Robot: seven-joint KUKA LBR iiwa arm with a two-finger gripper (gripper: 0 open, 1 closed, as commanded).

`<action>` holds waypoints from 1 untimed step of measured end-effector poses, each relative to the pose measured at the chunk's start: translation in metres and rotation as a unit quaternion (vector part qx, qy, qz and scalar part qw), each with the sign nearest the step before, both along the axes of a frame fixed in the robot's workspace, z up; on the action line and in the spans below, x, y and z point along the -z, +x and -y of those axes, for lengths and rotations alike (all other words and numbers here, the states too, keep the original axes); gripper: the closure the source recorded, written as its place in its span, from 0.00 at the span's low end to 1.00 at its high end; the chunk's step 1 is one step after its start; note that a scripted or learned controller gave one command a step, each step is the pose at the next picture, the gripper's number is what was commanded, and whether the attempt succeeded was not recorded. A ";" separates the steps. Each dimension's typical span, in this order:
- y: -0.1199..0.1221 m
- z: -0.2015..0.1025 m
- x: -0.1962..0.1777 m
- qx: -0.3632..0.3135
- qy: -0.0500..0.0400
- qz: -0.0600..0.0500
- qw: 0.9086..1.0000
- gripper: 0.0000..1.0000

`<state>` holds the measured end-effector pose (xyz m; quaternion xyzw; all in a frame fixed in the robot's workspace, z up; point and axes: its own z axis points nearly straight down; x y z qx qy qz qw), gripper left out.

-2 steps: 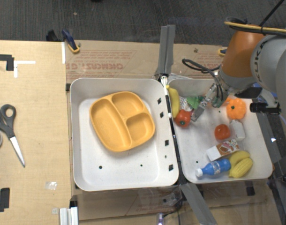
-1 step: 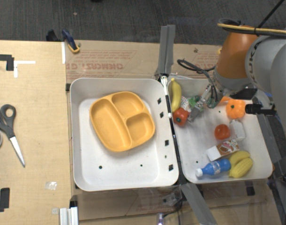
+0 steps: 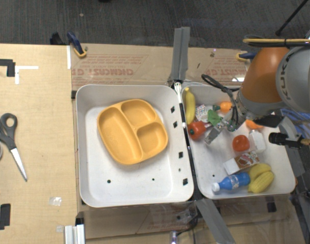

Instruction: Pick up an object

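The end effector (image 3: 216,132) hung low in the right bin (image 3: 208,169), its metal fingers slightly parted and apparently grasping nothing, though the slant made that hard to judge. Just to its left lay a red tomato (image 3: 196,129), with a yellow banana (image 3: 189,105) upright along the bin's left wall. A red cup (image 3: 241,143) sat to its right; a blue bottle (image 3: 232,182) and a yellow corn cob (image 3: 261,181) rested near the front. The left bin (image 3: 89,187) carried a yellow divided plate (image 3: 132,130). Scissors (image 3: 11,141) lay on the surface (image 3: 33,105).
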<state>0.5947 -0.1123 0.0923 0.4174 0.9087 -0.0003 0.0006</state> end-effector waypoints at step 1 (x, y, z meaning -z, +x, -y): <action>0.056 0.006 -0.002 0.062 0.001 -0.012 0.998 0.00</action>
